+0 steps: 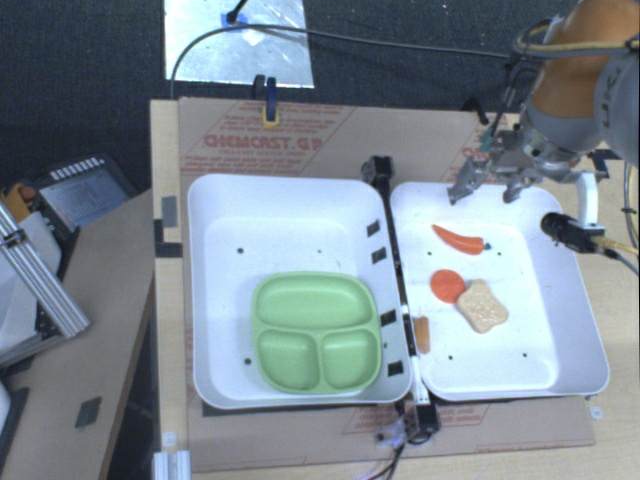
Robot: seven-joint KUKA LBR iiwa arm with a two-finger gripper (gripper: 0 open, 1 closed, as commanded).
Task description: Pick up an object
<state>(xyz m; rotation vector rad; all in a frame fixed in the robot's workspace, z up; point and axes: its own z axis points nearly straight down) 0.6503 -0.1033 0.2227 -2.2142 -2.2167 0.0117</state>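
Arm: the grey arm with its orange band (590,23) reaches in from the right and hangs over the far edge of the right bin (570,368).
Claw: the claw (490,190) is poised above the bin's far rim, its two fingers spread apart with nothing between them.
Right bin: a carrot-like orange piece (458,238) lies nearest the claw, just below it and apart from it.
Right bin, centre: a round red-orange piece (447,286) sits touching or just beside a tan, bread-like piece (483,308), which lies to its right and slightly nearer the camera.
Divider: a small orange piece (422,334) rests at the left edge of the right bin, close to the seam between the two bins.
Left bin: the left bin (215,268) carries a green divided plate (312,330) with three compartments, set toward its near right corner.
Surface: both bins sit side by side on a printed cardboard sheet (300,138) laid over the surface.
Beyond: a shiny metal sheet (240,28) lies at the far side, with a dark cable crossing it.
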